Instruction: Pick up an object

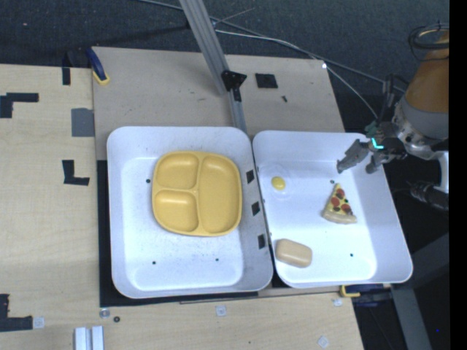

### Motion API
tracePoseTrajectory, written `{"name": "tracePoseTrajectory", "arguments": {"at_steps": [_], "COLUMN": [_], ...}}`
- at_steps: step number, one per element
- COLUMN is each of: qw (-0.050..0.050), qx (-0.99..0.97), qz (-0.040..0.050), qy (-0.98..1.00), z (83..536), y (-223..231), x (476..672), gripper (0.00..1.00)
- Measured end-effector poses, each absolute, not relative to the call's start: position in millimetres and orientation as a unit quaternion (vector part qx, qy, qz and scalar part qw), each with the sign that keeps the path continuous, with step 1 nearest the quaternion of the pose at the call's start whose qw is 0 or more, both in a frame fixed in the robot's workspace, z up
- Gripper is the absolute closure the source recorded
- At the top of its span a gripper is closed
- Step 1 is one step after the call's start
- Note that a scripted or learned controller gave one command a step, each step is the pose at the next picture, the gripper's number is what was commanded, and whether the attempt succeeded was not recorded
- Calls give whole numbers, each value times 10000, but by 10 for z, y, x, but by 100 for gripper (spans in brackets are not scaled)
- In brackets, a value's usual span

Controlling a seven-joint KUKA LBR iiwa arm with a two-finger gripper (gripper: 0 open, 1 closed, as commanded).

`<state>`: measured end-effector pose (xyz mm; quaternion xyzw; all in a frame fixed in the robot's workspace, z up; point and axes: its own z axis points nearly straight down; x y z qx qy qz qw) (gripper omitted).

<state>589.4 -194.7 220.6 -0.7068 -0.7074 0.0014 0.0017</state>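
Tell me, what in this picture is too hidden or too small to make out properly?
- Gripper, camera view: small and dark, so its finger gap is unreadable.
- Arm: cut off by the right edge.
- Small yellow object in the right bin: too small to identify.
- Tan block: its identity is unclear.
- Metal pole: cut off by the top edge.

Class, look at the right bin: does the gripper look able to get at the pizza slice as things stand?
Probably yes. The gripper hangs over the right bin just above the pizza slice, with bare bin floor between them. The yellow ball and tan block lie well off to the side.
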Motion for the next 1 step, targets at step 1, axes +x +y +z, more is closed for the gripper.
{"name": "tracePoseTrajectory", "arguments": {"at_steps": [1], "qw": [3], "qx": [-7066], "qz": [6], "qy": [-7076], "z": [2219], "y": [-1947], "x": [5902], "gripper": [0]}}
